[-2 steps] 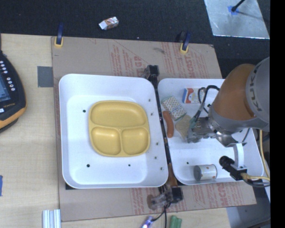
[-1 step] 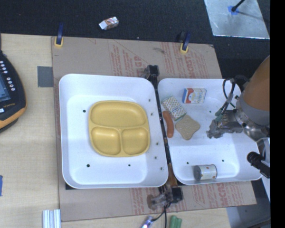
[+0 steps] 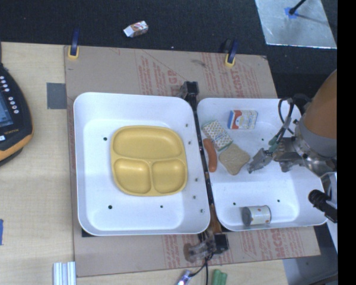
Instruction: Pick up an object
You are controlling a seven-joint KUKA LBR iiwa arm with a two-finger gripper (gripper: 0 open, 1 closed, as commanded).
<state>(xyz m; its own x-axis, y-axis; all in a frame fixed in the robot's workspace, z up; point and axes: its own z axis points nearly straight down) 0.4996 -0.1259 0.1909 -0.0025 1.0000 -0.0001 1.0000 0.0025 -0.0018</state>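
Hard to read: the tip of the arm (image 3: 313, 136), a dark tangle of cables and metal low over the right bin (image 3: 285, 202). Jaws pointing left toward the bin's middle, just beside a tan bread slice (image 3: 234, 158); impossible to tell whether clenched or released, and nothing visibly caught between them. Orange band blurred and cut off toward the right, along with most of the arm.

Candidates for picking, all lying in the right bin: the bread slice, touching a checked green-and-white packet (image 3: 217, 134) at its upper left; a reddish sausage (image 3: 211, 154) along the left wall; a small blue, white and red carton (image 3: 242, 119) near the far wall; a grey can (image 3: 256, 215) on its side by the near wall, apart from the rest. Print on carton and packet too small to make out.

In the left bin (image 3: 86, 159), a yellow divided plate (image 3: 149, 160), roughly centred.

Both bins side by side on a cardboard sheet (image 3: 136, 70), held at its far edge by two clamps (image 3: 74, 45), one (image 3: 229, 52) at each end. Beneath, a pale wooden surface (image 3: 29, 218) with a grey tape square (image 3: 56, 95). At far left, a control pendant (image 3: 3, 120), orange-edged, cropped by the frame. At the near edge, small fittings and a green item, partly cut off and unclear.

Beyond the surface, dark floor (image 3: 184, 10) with a crumpled wrapper (image 3: 136, 29) and a pale grey patch (image 3: 293, 13) at upper right.
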